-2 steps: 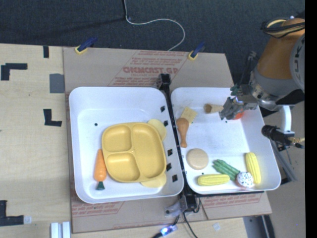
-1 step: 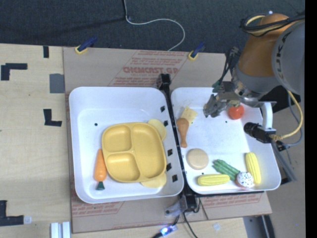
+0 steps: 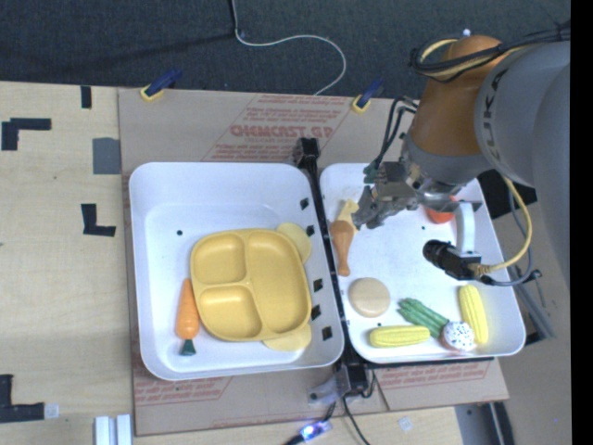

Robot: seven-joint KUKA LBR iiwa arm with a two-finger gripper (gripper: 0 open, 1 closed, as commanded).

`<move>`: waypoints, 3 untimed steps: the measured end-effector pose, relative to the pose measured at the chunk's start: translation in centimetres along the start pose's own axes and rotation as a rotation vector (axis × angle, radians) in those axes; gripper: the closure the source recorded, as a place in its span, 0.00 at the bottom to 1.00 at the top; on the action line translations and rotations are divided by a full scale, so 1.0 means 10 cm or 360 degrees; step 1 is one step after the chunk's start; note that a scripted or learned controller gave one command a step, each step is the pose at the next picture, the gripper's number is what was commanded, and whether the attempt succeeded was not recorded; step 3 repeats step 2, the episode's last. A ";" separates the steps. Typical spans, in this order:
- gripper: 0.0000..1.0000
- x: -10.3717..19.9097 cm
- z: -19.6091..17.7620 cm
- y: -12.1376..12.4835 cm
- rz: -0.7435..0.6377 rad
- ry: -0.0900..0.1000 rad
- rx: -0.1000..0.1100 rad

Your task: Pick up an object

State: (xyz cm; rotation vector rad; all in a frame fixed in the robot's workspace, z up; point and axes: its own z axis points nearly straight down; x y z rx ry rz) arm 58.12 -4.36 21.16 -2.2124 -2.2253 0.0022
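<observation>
The end effector (image 3: 369, 213) hangs over the far left corner of the right bin (image 3: 505, 248), just beside a tan toy drumstick (image 3: 342, 241) that lies along the bin's left wall; whether it is released or clenched cannot be told. To grasp well, it likely needs to centre over the drumstick's narrow shaft, clear of the wall, and descend straight. The drumstick is small and smooth, pale at one end, orange-brown elsewhere.
</observation>
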 end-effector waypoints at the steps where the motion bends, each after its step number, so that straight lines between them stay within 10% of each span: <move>1: 1.00 0.50 -0.14 -0.09 -0.0002 0.0001 -0.0003; 3: 1.00 0.97 -0.17 -0.17 -0.0002 0.0000 -0.0002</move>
